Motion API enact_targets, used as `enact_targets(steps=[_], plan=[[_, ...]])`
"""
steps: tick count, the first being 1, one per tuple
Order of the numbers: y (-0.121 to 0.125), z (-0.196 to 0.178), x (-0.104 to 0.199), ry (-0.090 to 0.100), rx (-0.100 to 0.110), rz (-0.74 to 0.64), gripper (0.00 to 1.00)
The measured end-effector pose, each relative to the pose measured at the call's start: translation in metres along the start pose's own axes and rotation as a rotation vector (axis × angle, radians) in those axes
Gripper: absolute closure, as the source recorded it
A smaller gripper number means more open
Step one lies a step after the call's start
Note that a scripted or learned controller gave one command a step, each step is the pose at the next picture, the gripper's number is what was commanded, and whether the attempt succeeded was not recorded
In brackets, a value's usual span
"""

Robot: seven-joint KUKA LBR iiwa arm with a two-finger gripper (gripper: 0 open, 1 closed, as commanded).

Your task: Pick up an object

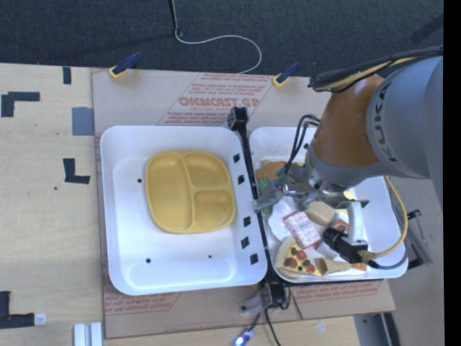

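Cardboard-topped bench (216,99), dark carpet (86,13) behind, yellow tray (191,191) in left bin (122,265), jaws' state unclear

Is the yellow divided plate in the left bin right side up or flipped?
Right side up. The yellow plate lies flat in the left bin, its three compartments facing up, nothing in them.

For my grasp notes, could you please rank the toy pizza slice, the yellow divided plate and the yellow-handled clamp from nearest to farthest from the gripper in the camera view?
From the gripper, low in the right bin:
1. Toy pizza slice, just below it in the same bin's near corner.
2. Yellow divided plate, in the left bin, across the divider.
3. Yellow-handled clamp, at the cardboard's far left corner.
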State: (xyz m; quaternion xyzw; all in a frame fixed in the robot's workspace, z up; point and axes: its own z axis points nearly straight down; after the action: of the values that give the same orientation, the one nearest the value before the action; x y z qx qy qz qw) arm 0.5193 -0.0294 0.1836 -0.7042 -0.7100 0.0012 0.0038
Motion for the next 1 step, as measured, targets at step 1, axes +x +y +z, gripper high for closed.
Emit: enact_targets(steps=[1], plan=[[0.0022, -0.0097, -0.0053, -0.003, -0.002, 0.006, 1.0]])
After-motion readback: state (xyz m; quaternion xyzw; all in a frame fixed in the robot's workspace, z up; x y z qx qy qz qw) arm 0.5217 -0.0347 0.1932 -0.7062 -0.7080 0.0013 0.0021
